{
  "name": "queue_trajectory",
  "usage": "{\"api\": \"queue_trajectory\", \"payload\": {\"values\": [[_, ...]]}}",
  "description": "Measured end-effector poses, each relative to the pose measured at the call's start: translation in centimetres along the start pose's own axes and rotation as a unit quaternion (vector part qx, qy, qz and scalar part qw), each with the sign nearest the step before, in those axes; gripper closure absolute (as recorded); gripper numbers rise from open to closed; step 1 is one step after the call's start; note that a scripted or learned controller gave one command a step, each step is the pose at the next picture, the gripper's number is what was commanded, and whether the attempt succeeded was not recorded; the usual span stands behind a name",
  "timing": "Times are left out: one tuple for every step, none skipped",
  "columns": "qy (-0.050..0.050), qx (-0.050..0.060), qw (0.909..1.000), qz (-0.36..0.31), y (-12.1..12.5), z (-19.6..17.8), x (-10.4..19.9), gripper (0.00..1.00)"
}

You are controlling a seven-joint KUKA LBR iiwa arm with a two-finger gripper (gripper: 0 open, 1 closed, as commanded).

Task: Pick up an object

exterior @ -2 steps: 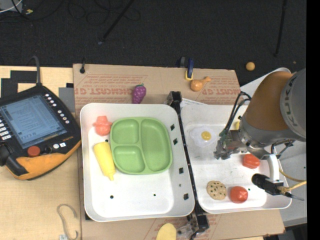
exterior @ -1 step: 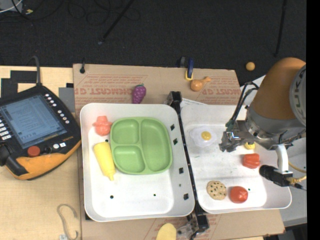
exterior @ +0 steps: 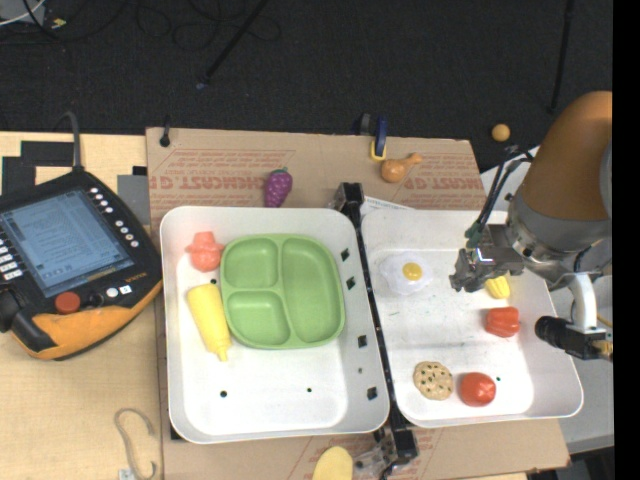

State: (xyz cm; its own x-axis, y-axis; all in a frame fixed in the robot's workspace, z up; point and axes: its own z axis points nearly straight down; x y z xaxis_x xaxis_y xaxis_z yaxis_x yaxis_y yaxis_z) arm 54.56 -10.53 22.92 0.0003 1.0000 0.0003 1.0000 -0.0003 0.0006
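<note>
Reaching in from the right of the frame, the grey arm [exterior: 565, 183] brings its dark pincer [exterior: 474, 271] low over the right bin [exterior: 440, 228], near that bin's right side. Whether its tips are spread or closed cannot be told from this slanted view, since they blur into one dark shape. Touching the pincer's right edge lies a small yellow toy [exterior: 497, 287], and nothing shows that it is gripped. Just below that toy sits a red pepper [exterior: 502, 320]. Left of the pincer, a fried egg [exterior: 410, 271] rests on the bin floor. Lower in the same bin, a cookie [exterior: 433, 379] and a red tomato [exterior: 477, 388] lie side by side near the front rim.

Across the divide, the left bin [exterior: 270, 393] carries a green divided plate [exterior: 280, 291] in its middle, with a yellow bottle [exterior: 209, 318] alongside its left edge and a pink toy [exterior: 203, 251] above the bottle.

Beyond the bins, on the cardboard sheet [exterior: 215, 173], a purple grape bunch [exterior: 278, 185] and an orange duck-like toy [exterior: 398, 167] lie apart. At the left of the frame, a control tablet [exterior: 65, 253] rests on the table [exterior: 60, 408]
</note>
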Motion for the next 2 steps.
{"api": "queue_trajectory", "payload": {"values": [[0.001, 0.002, 1.0000, -0.001, 0.7, 1.1, 5.5, 1.00], [0.001, 0.001, 1.0000, -0.001, 1.7, 1.2, 9.7, 1.00]]}}
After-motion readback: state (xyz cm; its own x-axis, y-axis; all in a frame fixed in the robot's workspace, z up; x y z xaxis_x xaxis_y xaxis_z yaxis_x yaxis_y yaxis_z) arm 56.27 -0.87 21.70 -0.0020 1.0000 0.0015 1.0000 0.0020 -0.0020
